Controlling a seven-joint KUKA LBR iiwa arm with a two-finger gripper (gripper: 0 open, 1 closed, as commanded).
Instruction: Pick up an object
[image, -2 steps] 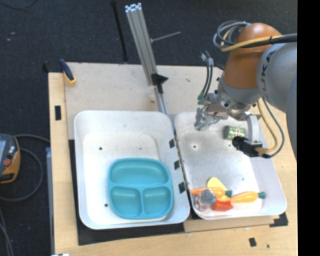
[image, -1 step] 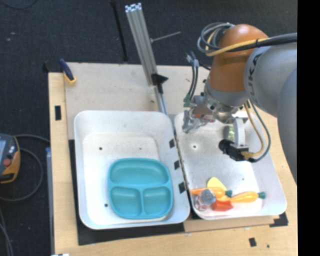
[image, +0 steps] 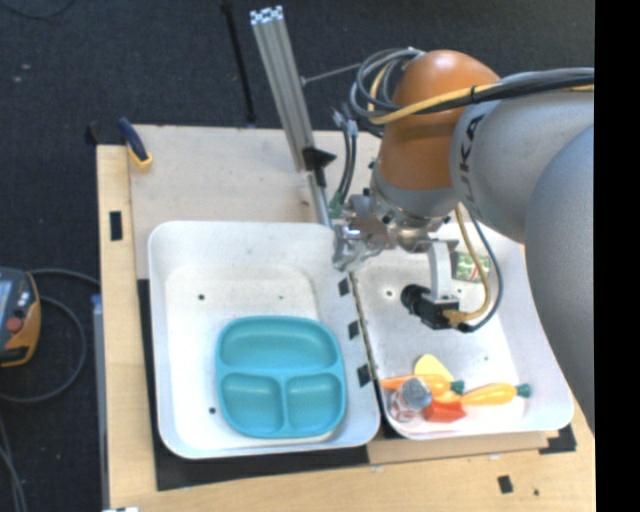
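On the desk (image: 200, 170), the left bin (image: 180, 260) is seen with a blue divided tray (image: 282, 375) lying flat toward its near side. At the ridge between the two bins, the pincer (image: 352, 242) is held low under the orange-banded wrist, over the far left corner of the right bin (image: 385, 290). Whether it is open or closed cannot be told, and nothing is seen carried in it. The likeliest objects for picking are bunched against the right bin's near wall, well apart from the pincer: a greyish round piece (image: 410, 398), a yellow piece (image: 432, 372), a red piece (image: 447, 409) and an orange piece (image: 488, 394). The pick is judged not yet made: an object must be reached, grasped and lifted.
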